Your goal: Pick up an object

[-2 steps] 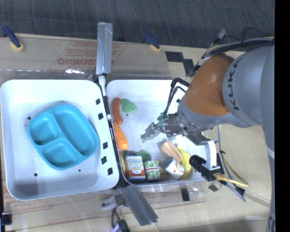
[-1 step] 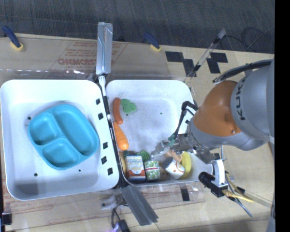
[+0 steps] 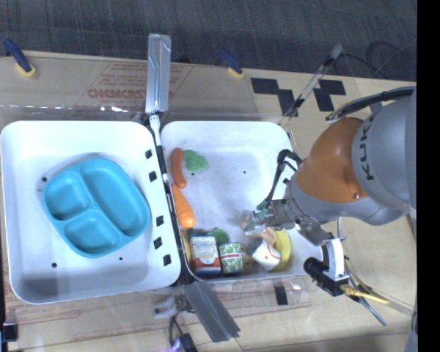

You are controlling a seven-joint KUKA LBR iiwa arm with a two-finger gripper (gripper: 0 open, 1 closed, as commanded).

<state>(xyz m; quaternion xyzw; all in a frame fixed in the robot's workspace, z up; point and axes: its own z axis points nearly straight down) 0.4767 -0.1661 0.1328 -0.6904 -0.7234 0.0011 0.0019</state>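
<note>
Gripper [image 3: 258, 218] low in the right bin [image 3: 227, 134], near its front right corner. Jaw state impossible to tell: too small and cluttered there, nothing plainly seen between them. Just below the jaws, almost touching, a white cup-like piece [image 3: 264, 254] with a banana [image 3: 283, 248] curled against it on the arm's side. A little farther down and left of the jaws, two small boxes [image 3: 204, 254] side by side, with a bit of broccoli [image 3: 220, 235] at their upper edge. Farther left, against the dividing wall, a carrot [image 3: 184, 208], and above it a sausage [image 3: 177, 167] end to end with it. Up and left of the jaws, well apart, a green leafy piece [image 3: 196, 161]. Farthest of all, across the divider, a blue tray [image 3: 95, 205] in the left bin [image 3: 29, 284]. Judged to be the reach-and-descend step, with no pick yet confirmed. Likeliest target the cup-like piece or banana directly beneath. Next move calling for a short drop, a firm close on one item alone, then a straight lift clear of the crowded neighbours.
</note>
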